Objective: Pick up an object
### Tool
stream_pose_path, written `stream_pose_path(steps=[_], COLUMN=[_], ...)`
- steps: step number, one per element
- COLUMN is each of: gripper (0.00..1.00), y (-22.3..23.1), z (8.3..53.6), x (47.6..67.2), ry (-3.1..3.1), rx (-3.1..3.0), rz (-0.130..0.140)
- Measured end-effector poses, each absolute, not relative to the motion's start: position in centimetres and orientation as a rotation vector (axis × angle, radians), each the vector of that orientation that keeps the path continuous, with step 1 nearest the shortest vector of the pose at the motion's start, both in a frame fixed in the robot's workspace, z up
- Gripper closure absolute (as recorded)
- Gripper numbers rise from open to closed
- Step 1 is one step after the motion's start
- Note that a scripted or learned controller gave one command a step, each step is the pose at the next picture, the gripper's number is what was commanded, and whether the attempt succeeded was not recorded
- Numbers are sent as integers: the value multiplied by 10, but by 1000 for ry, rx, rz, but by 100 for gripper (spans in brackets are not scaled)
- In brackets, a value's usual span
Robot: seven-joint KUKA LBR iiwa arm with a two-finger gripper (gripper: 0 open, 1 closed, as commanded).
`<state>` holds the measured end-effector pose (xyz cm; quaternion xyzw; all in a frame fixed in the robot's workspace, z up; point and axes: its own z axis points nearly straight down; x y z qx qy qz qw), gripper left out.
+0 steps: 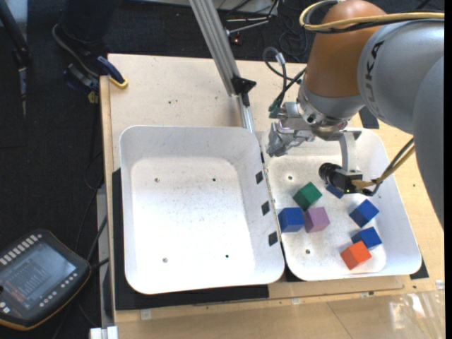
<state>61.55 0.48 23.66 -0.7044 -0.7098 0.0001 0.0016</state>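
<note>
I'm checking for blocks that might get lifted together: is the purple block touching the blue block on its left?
Touching. In the camera view, the purple block sits flush against the blue block, with no white bin floor visible between their facing sides.

Looked like a robotics lab or test cell. Below and left of the gripper [282, 141], a plywood bench [176, 83] bearing two shallow white bins [191, 203], the nearer one scattered with small coloured blocks [308, 195]. Far off to the lower left, a teach pendant [35, 277] lying on dark flooring. Above and behind, loose cables [254, 9] and a slanted aluminium strut [215, 37]. Up left, a clamp with yellow tips [109, 73] at the bench edge.
</note>
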Motion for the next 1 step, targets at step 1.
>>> stream_pose_path(steps=[1], gripper=[100], y=[60], z=[232], x=[601], ry=[-2228], rx=[-2210], rz=[1])
